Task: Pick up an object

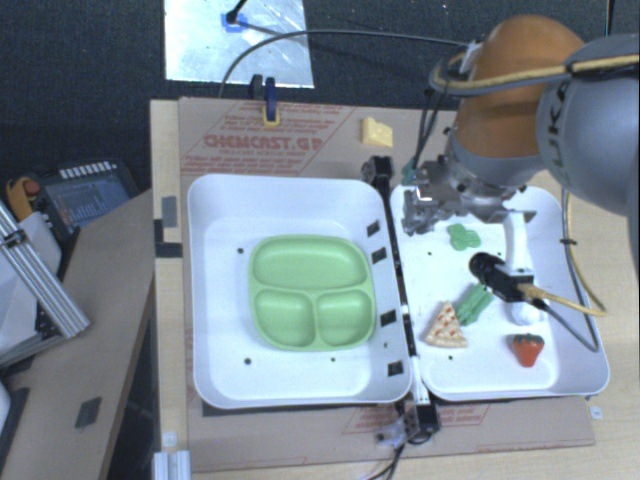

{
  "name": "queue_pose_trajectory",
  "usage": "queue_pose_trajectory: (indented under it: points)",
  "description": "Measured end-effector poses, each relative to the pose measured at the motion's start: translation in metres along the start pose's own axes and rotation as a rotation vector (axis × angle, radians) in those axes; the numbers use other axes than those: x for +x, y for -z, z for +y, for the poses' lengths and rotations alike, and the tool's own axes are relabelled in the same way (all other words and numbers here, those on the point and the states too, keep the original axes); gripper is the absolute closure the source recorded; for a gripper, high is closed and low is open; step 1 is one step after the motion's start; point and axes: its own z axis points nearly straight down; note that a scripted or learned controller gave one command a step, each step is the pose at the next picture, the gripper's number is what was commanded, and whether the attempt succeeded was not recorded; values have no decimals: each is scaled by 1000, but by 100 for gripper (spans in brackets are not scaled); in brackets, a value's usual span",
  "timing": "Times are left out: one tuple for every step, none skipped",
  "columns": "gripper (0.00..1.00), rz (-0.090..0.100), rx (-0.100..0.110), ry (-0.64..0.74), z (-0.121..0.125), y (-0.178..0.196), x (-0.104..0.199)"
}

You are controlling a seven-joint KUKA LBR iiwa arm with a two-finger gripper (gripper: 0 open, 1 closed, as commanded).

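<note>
- We saw the gripper (pixel 420 211) low over the right bin (pixel 590 368), beyond the toy pizza slice (pixel 446 327); we could not tell whether it was spread or pinched.
- A long green toy vegetable (pixel 473 303) lay just beside the pizza slice, on its far right.
- A small green toy piece (pixel 462 236) lay farther beyond the slice.
- A toy strawberry (pixel 527 349) lay apart, right of the slice.
- A green divided plate (pixel 310 293) sat left of the slice, in the left bin (pixel 215 268).

one fixed camera above bench, slanted down, both bins (pixel 300 193) framed
</note>
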Motion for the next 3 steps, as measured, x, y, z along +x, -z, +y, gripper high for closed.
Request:
queue_pose_trajectory:
  points:
    - [100,0,1,-1,-20,-5,39]
    - [100,0,1,-1,-39,-17,75]
    - [0,-1,-1,-6,-38,-17,72]
